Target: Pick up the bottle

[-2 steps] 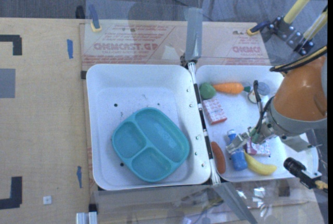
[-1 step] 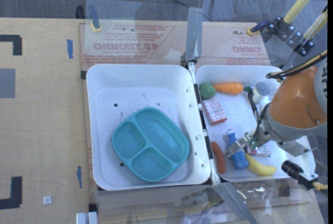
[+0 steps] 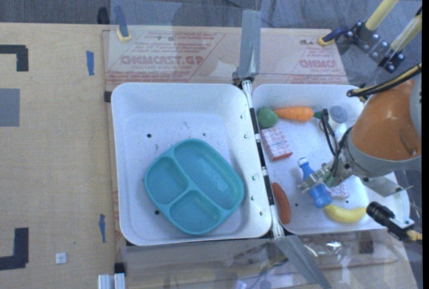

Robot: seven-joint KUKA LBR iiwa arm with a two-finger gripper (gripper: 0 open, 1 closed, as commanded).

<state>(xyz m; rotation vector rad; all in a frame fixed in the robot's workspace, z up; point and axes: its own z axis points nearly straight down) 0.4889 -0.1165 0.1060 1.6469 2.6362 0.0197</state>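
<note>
Blue bottle (image 3: 314,185) right beneath the claw (image 3: 328,177) (right bin (image 3: 295,220)).

Two white bins (image 3: 134,103) – one teal plate (image 3: 194,185), bottle (image 3: 314,184), banana (image 3: 344,214), carrot (image 3: 295,113), sausage (image 3: 281,202).

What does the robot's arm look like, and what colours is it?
The arm comes in from the right. It is fat and round, with a shiny orange band and smooth grey parts below it. A black cable loops down its side toward the gripper, which is a small grey metal piece at the tip, down in the right white bin by the blue bottle.
</note>
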